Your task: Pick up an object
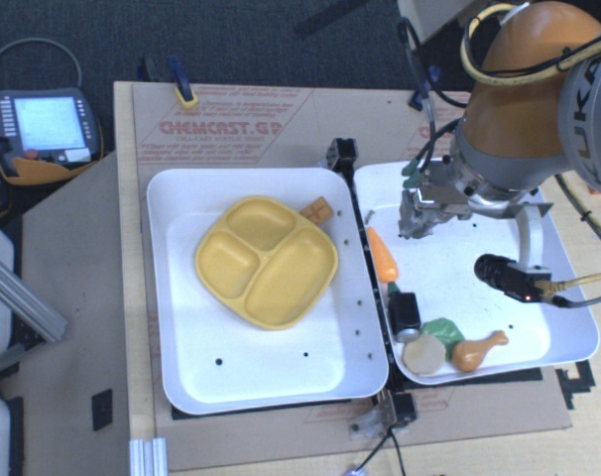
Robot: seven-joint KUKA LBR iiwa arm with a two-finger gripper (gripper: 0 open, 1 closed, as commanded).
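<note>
Nearest the camera, along the right bin's (568, 340) front edge, lie a drumstick toy (477, 349), a green piece (445, 329) and a pale round item (424, 355), crowded together. Further back, an orange carrot (382, 256) lies by the left wall, a black block (405, 311) just below it. Above the bin's back part hangs the gripper (420, 216); whether it is spread I cannot tell. Probably the carrot is the best target: approach straight down, clear of the wall. A yellow divided plate (268, 262) sits in the left bin (181, 345).
</note>
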